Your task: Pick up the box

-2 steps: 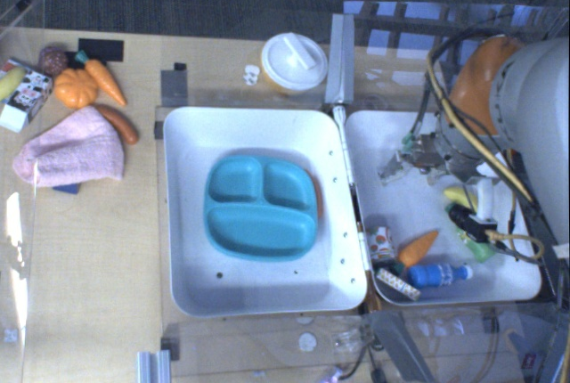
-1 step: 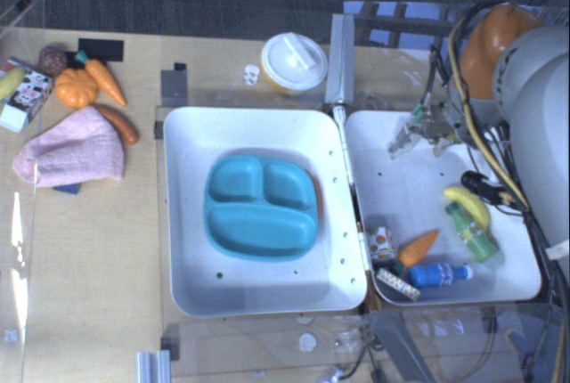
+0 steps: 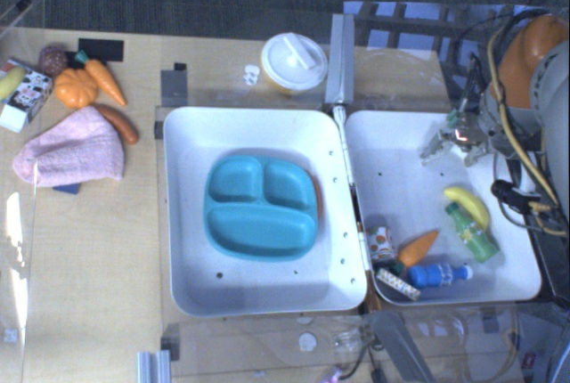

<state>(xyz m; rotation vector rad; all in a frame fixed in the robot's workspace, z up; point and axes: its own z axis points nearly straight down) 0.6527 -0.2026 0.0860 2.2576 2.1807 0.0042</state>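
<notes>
Beside the left bin point(image 3: 178, 194), which holds a blue divided tray point(image 3: 263, 207), we list the right bin point(image 3: 392, 141) as our landmark. At its upper right part the gripper point(image 3: 456, 143) hovers with fingers spread apart, clamped on nothing. Against its lower left wall we note the box point(image 3: 381, 242), small and patterned, well apart from the gripper. Just beside the box lie a toy carrot point(image 3: 419, 247), a blue bottle point(image 3: 438, 274) and a dark flat item point(image 3: 398, 283). Toward its right side: a banana point(image 3: 468, 203) touching a green bottle point(image 3: 470, 234).
</notes>
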